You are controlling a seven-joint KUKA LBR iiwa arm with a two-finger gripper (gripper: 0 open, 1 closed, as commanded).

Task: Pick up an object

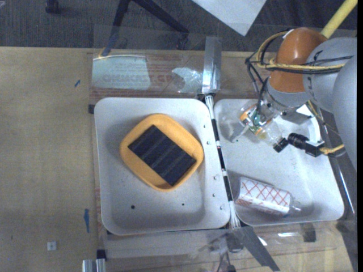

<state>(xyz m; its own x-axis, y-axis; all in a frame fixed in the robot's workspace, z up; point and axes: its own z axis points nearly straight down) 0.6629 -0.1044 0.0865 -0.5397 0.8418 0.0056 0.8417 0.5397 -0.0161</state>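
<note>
Over the right bin (317,205), the gripper (253,123) hangs low near its far-left corner; whether it is open or closed cannot be told. Nearest target: a red-checked packet (264,196) lying flat by the near wall, well apart. A clean pick probably needs a descent across its narrow side (clear of the rim). A yellow tray (161,152) sits in the left bin (113,203).

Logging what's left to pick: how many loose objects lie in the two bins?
2: a yellow dish in the left bin, a red-checked packet in the right bin. The arm may hide more.
</note>
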